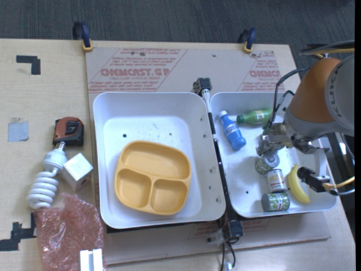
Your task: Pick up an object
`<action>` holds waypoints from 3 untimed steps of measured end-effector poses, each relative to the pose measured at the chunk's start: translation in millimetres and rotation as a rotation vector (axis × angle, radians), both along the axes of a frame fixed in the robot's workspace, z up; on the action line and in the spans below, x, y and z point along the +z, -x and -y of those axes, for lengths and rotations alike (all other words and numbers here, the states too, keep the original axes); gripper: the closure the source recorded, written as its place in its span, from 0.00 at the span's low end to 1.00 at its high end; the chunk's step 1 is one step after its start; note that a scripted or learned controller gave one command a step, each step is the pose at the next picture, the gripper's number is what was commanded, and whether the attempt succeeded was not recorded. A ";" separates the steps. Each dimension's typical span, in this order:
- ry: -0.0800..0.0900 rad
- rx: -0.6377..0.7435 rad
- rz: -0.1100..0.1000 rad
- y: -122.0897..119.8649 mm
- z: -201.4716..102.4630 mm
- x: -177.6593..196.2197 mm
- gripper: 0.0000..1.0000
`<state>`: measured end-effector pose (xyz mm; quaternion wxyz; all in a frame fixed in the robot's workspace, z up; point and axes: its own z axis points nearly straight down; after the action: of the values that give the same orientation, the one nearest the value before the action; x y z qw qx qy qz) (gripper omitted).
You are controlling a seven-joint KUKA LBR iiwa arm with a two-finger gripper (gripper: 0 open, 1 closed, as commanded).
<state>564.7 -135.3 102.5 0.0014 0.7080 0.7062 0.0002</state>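
I am the grey arm [333,95] with the orange band, and I come in from the right side. My gripper [269,147] hangs low in the right bin [248,202], just over a small round can [265,164]. I cannot tell from up here what my gripper is doing with that can.

Lots of things sit in the right bin. A blue bottle [232,130] lies near the left wall. A green bottle [255,117] lies on its side near the back, just beside the blue one. Below the small round can there is a can with a red and white label [276,180]. A yellow banana [298,183] lies just beside that can, on its right. At the front of the bin a green can [276,201] lies on its side.

The left bin [107,151] holds a yellow tray [152,176] with three parts.

On the bench to the left of the bins I see a tape measure [69,131], a white twisty light bulb [46,179], a little white cube [78,168] and a pink crinkly bag [67,230]
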 end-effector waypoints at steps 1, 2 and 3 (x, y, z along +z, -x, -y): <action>-0.001 0.003 -0.001 7.4 -84.0 90.0 1.00; -0.001 0.003 -0.001 7.4 -83.9 90.0 0.00; -0.001 0.002 -0.003 11.9 -19.7 -6.9 0.00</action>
<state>552.9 -115.6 95.6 0.0000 0.7075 0.7067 -0.0002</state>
